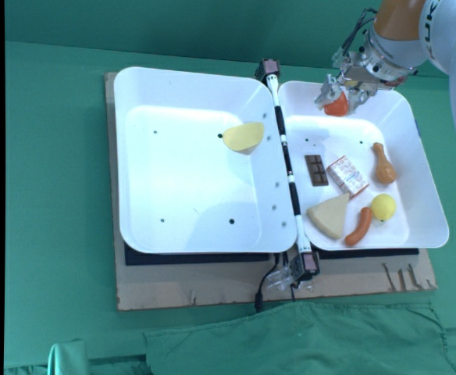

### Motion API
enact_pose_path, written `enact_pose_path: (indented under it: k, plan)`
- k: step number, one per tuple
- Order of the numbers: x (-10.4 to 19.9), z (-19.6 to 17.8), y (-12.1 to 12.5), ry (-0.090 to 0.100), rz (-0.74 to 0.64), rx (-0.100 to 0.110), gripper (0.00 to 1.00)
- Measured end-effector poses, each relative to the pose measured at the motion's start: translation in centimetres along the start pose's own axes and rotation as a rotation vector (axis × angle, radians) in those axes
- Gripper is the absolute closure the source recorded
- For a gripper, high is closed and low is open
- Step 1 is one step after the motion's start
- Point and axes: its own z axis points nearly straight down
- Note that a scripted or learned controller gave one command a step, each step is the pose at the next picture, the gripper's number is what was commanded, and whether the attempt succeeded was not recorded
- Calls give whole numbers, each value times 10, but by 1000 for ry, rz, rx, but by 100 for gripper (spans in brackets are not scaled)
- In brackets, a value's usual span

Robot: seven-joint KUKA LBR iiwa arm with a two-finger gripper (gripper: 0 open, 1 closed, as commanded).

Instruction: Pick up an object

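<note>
A: Which step is this?

B: The grasp, I judge. The gripper point(339, 92) sits at the upper right of the frame, over the right bin point(423, 162), pinching a small red-orange object point(337, 105) at the bin's top edge.

A: Next?

B: A straight lift, keeping the pinch firm.

Left bin point(134, 92): chip point(244, 137) at 2 o'clock. Right bin point(423, 209): chocolate point(317, 169) and carton point(347, 175) centre, drumstick point(382, 164) at 3, lemon point(382, 207), sausage point(358, 226), cheese point(331, 216) toward 6.
</note>
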Motion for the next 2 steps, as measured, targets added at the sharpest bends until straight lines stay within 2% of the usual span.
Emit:
enact_pose_path:
  k: [1,2]
  plan:
    - [-4,-46,0,0,0,2,100]
    - [-1,-112,-4,0,-1,-2,100]
